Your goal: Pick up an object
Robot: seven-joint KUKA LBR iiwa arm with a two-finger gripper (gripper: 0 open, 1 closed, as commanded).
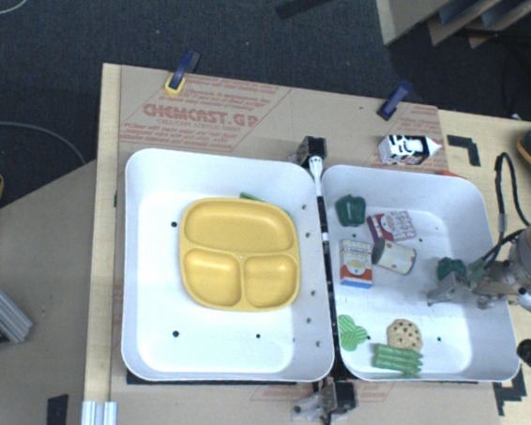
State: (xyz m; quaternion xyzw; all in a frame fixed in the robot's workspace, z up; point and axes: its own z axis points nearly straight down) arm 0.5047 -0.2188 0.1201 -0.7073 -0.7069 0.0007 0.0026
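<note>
The grey two-finger gripper (pixel 444 290) sits low in the right white bin (pixel 479 203), its jaws' state impossible to tell; the small dark green plastic piece (pixel 450 268) lies just beside the tips, toward the bin's far wall; a short shift should centre it.
</note>
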